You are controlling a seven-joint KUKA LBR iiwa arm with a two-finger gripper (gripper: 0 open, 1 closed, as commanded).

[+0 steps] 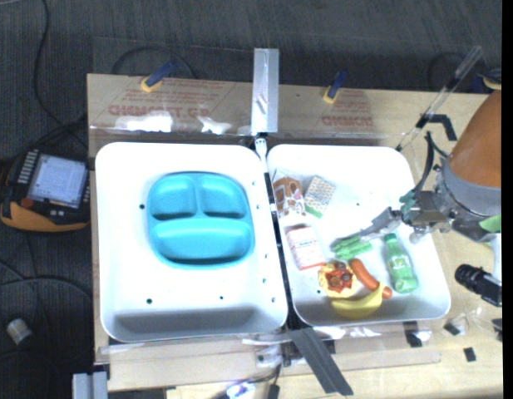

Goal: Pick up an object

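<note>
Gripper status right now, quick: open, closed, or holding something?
Gripper: cannot be told from the camera view; it sits low in the right bin beside the green bottle.

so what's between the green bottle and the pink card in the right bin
In the camera view, the green pea pod and the tool tip lie between the green bottle and the pink card.

Showing even, bright light from above, with no hard shadows. Glaring a little on the white bins [189,314], washing out their rims. Giving soft shadow at 6 o'clock inside the left bin. Blurring slightly everywhere, more on the orange band [482,144] at 3 o'clock. Staying dim on the dark floor [40,73] at 9 o'clock.
</note>
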